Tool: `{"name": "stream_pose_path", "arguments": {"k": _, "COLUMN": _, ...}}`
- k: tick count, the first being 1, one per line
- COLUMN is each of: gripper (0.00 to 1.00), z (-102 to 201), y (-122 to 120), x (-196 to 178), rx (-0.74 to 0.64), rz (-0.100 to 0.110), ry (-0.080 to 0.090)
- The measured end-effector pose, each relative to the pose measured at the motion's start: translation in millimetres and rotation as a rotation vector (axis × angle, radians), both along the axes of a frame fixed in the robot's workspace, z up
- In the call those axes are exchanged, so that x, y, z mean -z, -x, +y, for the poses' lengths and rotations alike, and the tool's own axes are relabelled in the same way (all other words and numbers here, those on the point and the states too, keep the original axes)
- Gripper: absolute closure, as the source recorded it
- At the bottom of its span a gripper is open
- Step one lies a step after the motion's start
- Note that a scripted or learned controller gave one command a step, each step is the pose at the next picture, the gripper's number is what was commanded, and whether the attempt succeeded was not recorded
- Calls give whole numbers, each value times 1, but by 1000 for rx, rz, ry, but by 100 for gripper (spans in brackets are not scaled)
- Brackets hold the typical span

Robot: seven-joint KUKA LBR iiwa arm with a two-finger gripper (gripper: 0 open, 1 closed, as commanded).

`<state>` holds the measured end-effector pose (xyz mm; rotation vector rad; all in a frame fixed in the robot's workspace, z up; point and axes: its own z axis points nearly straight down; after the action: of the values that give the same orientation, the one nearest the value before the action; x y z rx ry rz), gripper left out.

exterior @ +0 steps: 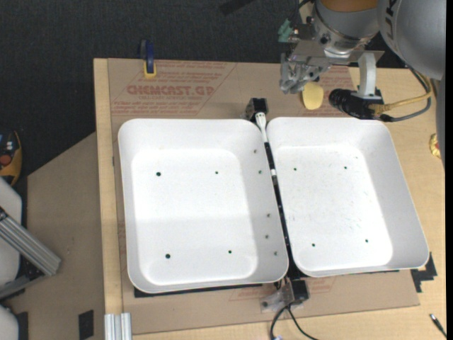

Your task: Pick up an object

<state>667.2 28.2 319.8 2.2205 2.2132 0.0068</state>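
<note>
Nearest, found a black plug with its cable at the near edge of the board, probably wired to the bench rig. Behind it saw two bins side by side, left bin and right bin, rims touching along the middle seam. Noted a black clip at the far end of that seam, seemingly there to pin the bins together. Spotted a blue clamp at the far left, likely fixing the board to the bench.

Located the gripper beyond the far rim of the right bin, hung low over the board from the arm reaching in from the right. Could not tell how wide the jaws stood; too small and cluttered to read. Found the task's thing, a small yellow lump, on the board outside both bins, just beside the gripper on its right and near side. Could not make out whether touching or apart, so judged it not held. Judged the pick not yet made.
</note>
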Motion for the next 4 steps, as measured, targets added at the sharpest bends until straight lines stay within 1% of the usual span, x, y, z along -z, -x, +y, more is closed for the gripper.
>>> {"name": "stream_pose_path", "arguments": {"k": 1, "gripper": 100, "z": -35, "y": 10, "x": -30, "rx": 0, "rz": 1, "ry": 0}}
{"name": "stream_pose_path", "arguments": {"k": 2, "gripper": 100, "z": 47, "y": 14, "x": 87, "rx": -11, "rz": 20, "ry": -4}}
{"name": "stream_pose_path", "arguments": {"k": 3, "gripper": 100, "z": 1, "y": 44, "x": 19, "rx": 1, "rz": 2, "ry": -1}}
{"name": "stream_pose_path", "arguments": {"k": 4, "gripper": 100, "z": 7, "y": 62, "x": -2, "rx": -4, "rz": 4, "ry": -2}}
